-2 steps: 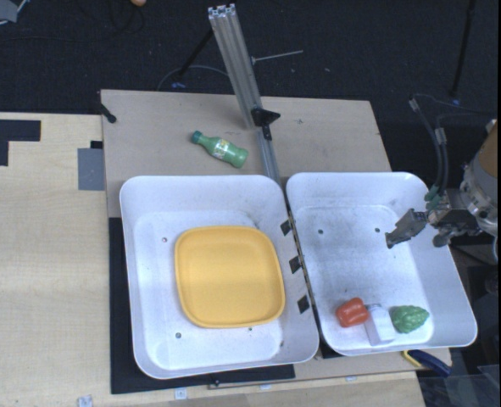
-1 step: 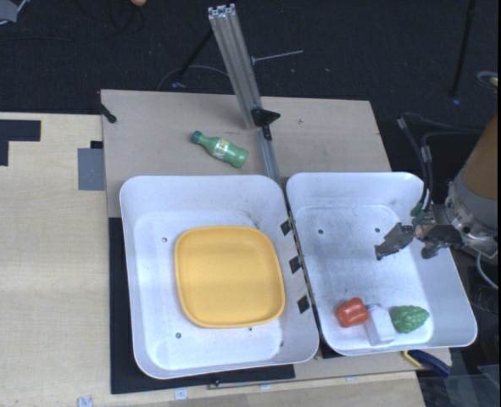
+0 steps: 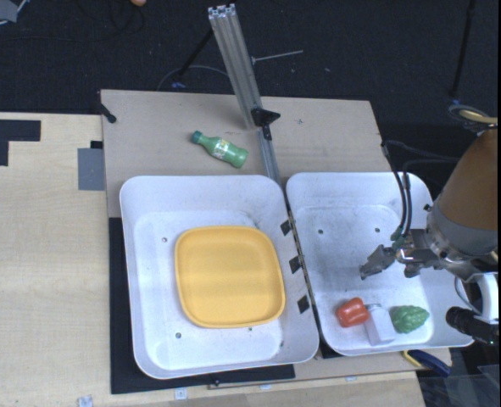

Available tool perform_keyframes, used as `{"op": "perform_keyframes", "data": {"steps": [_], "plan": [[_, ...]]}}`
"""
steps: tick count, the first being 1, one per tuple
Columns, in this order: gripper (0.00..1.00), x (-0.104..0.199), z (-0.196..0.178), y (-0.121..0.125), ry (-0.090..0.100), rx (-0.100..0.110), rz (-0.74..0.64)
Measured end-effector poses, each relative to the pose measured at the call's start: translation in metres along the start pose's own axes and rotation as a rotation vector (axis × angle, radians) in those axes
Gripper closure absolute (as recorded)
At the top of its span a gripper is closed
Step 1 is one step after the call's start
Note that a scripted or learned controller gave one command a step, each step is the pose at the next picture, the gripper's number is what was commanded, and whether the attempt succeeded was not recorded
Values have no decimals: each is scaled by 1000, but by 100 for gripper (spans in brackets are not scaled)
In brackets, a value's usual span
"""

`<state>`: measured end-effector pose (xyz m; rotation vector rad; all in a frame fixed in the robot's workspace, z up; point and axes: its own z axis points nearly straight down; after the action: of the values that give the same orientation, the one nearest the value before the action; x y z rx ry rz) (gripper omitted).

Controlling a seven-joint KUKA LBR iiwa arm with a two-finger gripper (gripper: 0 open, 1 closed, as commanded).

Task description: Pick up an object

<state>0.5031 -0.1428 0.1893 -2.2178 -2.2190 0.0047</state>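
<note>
Toward the lower right of the frame, a red-orange object (image 3: 352, 313), a small white block (image 3: 378, 326) and a green leafy-looking object (image 3: 409, 318) are lying in a row near the bottom edge of the right bin (image 3: 343, 202), the white block sitting between the other two. The gripper (image 3: 375, 266) is hanging just above them over the bin's middle right, nothing showing between its fingers, though whether they are spread or closed I cannot tell. A yellow plate (image 3: 229, 275) is resting in the left bin (image 3: 148, 202), and a green bottle (image 3: 219, 148) is lying on the bench (image 3: 335, 134) in the upper middle of the frame, beside a slanted metal rail (image 3: 237, 58).
</note>
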Motion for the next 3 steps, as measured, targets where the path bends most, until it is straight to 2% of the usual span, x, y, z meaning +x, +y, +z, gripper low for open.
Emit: {"op": "perform_keyframes", "data": {"steps": [1,2,3], "plan": [[0,0,54,-11,0,0,0],[100,-2,42,-10,-1,-4,3],[100,-10,-8,-3,-2,-9,2]]}}
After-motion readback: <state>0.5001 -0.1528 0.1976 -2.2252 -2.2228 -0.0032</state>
